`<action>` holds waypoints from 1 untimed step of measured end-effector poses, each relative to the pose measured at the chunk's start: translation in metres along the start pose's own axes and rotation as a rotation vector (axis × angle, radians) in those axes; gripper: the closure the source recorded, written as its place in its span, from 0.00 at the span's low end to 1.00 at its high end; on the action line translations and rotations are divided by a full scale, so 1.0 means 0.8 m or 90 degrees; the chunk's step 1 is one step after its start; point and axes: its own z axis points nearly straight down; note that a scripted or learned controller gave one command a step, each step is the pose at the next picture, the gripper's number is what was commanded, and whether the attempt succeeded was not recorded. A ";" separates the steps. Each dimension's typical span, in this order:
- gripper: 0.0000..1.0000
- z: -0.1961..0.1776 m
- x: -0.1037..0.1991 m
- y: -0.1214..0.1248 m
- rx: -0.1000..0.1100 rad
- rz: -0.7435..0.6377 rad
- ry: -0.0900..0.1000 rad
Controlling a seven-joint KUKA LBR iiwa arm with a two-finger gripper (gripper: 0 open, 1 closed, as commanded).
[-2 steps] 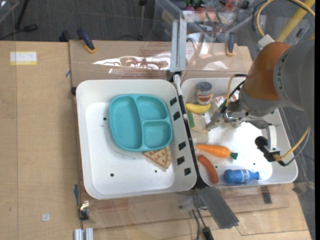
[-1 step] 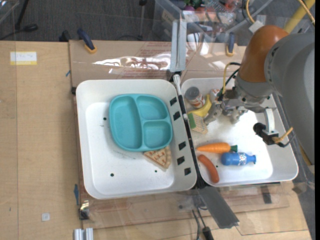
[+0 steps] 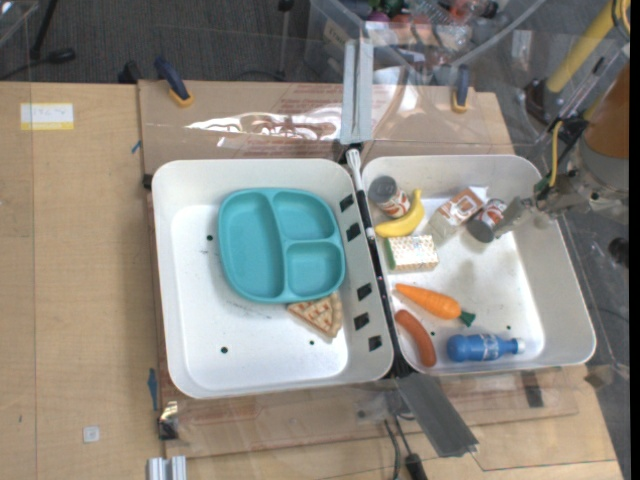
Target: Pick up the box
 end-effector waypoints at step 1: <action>0.00 0.068 0.091 0.068 -0.003 0.026 -0.003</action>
